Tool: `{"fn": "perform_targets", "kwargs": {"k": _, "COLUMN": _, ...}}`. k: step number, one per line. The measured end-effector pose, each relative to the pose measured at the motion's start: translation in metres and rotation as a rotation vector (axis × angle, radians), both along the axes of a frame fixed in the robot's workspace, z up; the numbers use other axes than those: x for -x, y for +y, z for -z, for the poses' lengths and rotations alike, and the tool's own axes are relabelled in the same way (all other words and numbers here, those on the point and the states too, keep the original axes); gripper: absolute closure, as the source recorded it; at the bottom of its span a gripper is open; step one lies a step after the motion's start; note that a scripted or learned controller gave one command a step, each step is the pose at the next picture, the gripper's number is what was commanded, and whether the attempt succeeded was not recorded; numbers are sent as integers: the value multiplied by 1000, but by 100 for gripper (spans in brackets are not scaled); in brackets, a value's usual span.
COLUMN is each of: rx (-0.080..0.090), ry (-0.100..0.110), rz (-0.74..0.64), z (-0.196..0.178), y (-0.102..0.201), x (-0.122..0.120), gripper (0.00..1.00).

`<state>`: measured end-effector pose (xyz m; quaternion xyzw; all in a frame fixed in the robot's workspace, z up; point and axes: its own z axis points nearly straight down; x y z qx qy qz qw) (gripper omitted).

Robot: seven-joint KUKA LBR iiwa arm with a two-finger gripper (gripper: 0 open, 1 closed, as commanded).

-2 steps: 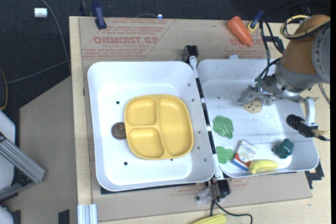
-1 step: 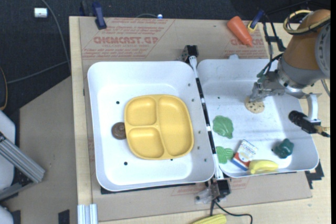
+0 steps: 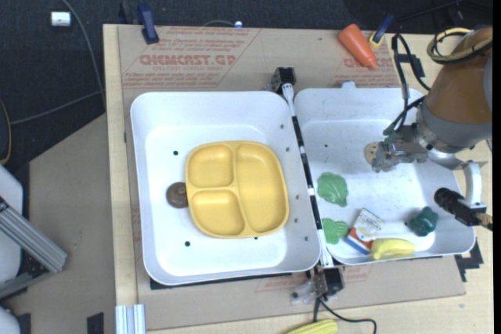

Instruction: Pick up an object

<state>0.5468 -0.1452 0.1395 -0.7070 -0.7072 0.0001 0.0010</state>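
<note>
Two white bins on the surface. Left bin (image 3: 149, 168): one yellow divided plate (image 3: 235, 189), one brown disc (image 3: 177, 194). Right bin (image 3: 344, 113): two green pieces (image 3: 333, 188), one banana (image 3: 391, 248), one teal object (image 3: 423, 221), one small carton (image 3: 364, 229). Gripper (image 3: 382, 156) low over bare floor; jaws' state cannot be told.

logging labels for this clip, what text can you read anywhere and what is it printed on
"CHEMCAST GP": red print on the brown board under the bins, left side; the last letters are uncertain.
Smaller red lines around it: too blurred to read.
Red print on the board's right side: too blurred to read.
Small packet in the right bin: print too small to read.
</note>
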Motion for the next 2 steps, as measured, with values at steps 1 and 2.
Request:
{"fn": "perform_targets", "kwargs": {"k": 1, "rx": 0, "ry": 0, "rz": 0, "z": 0, "y": 0, "x": 0, "gripper": 0}}
{"fn": "perform_targets", "kwargs": {"k": 2, "rx": 3, "ry": -4, "rz": 1, "z": -92, "y": -53, "x": -32, "gripper": 0}}
